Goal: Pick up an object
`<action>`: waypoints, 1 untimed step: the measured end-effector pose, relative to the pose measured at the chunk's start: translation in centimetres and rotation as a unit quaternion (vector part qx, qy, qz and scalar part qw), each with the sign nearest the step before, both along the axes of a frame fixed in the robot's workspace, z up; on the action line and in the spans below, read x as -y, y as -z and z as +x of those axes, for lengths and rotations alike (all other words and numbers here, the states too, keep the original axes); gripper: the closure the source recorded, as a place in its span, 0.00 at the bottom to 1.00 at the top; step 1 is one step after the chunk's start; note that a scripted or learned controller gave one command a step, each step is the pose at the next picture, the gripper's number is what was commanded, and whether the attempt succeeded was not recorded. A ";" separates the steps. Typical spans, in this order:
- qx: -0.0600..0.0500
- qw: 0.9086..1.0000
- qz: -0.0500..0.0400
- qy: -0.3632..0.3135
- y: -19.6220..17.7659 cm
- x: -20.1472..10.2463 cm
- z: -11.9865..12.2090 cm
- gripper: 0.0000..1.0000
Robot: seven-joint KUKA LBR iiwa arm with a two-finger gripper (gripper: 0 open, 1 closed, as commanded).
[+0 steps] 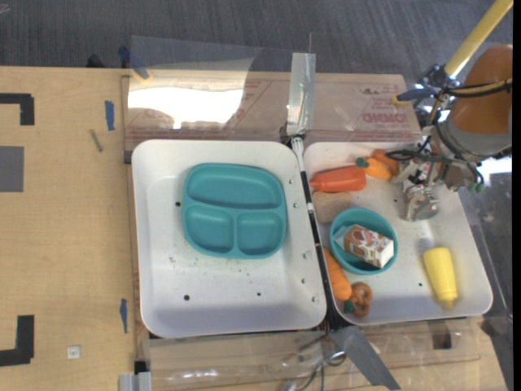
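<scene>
At your nine o'clock, the left white plastic bin (pixel 163 300) is holding a teal three-compartment plastic plate (pixel 234 210), lying flat and well apart from the arm. Moving toward three o'clock, the right white bin (pixel 472 300) is offering you the candidates: an orange toy carrot (pixel 338 180) at its twelve o'clock edge, a small teal bowl (pixel 363 239) cradling a printed carton (pixel 368 246) near centre, a second orange carrot (pixel 339 277) at seven o'clock, and a yellow plastic corn-like piece (pixel 440 274) at four o'clock.

The two-finger gripper (pixel 418 204) is hovering at the bin's one o'clock, over bare floor with nothing between its tips; you cannot tell from here how wide it is standing. You are looking at the approach step, by my reading. Next, it is needing a target: the yellow piece is lying nearest, toward five o'clock.
</scene>
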State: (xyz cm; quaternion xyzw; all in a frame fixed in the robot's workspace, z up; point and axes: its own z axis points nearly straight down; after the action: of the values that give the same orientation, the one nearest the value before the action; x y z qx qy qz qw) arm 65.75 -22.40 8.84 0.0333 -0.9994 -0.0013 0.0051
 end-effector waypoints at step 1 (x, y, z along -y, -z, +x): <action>-0.005 1.000 -0.004 0.015 -0.1 -8.1 0.4 0.00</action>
State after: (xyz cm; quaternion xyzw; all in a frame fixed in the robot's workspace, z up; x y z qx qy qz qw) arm 66.17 -14.29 8.98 0.0187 -0.9998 0.0022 0.0105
